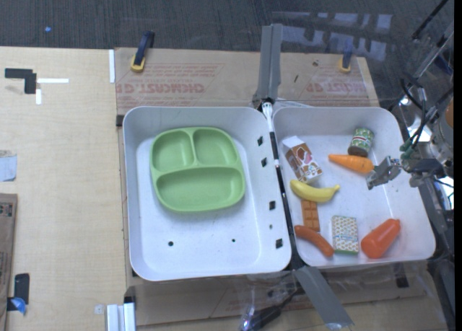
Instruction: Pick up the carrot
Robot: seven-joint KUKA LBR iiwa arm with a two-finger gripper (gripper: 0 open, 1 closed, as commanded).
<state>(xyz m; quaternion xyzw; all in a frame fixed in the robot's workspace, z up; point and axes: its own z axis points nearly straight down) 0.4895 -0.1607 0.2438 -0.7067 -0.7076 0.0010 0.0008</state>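
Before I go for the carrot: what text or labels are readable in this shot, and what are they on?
Red print on the cardboard sheet behind the bins: upside down, too blurred to read.
Milk carton, small can, green packet: labels too small to read.
Carrot: no text.

Counter (58, 178): pale wood surface, with a brown cardboard sheet (180, 77) laid across its far middle, printed lettering reading reversed. 2 shallow white bins sit side by side on it, left bin (137, 250) and right bin (415, 250), touching along a central seam. A yellow-handled clamp (142, 52) rests at the cardboard's far left edge. Black L-shaped marker (22, 77) and white tape (50, 82) at far left.
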